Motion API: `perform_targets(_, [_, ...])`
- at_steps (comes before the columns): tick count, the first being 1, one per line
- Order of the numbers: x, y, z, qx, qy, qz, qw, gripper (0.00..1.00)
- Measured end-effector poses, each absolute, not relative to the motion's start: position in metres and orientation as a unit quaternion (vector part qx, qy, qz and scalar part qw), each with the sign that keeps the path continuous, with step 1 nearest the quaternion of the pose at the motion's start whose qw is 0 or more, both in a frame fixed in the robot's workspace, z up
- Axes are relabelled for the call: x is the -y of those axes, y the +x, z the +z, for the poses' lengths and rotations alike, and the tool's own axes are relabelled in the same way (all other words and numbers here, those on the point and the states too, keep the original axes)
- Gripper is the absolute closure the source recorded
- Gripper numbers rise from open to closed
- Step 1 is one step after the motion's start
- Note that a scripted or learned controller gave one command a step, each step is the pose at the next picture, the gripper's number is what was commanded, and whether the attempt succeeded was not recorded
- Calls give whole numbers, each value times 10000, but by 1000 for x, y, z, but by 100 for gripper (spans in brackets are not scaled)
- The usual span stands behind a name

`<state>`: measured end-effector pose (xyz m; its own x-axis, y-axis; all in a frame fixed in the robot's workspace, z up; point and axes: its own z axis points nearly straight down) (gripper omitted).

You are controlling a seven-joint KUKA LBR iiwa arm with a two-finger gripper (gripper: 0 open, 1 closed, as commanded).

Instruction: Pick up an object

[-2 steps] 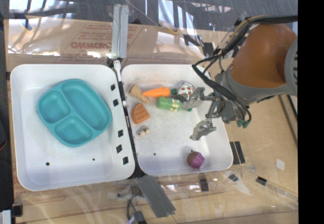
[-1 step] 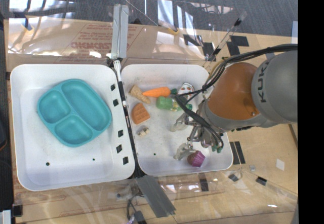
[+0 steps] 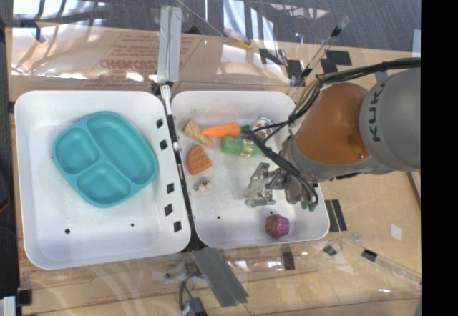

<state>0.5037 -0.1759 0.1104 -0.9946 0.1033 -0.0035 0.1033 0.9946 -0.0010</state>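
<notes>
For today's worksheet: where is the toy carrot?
The toy carrot lies in the right bin, near its far edge, between a tan wedge and a green piece.

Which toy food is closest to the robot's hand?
The little purple and brown piece, sitting just below the gripper near the bin's bottom edge. The carrot, green piece and orange slice lie farther away.

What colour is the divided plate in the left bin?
Turquoise; the plate shows best in the camera view, lying in the left bin.
</notes>
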Motion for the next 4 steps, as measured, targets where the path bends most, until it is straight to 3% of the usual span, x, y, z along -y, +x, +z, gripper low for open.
perform_targets(1, [174,506,121,-9989,463,-10,27,100])
perform_targets(2, [211,509,181,-10000,-51,-9,21,100])
perform_targets(3, [210,495,222,-9955,-949,-11,23,100])
perform_targets(4, [209,511,256,-9806,-1961,-10,19,100])
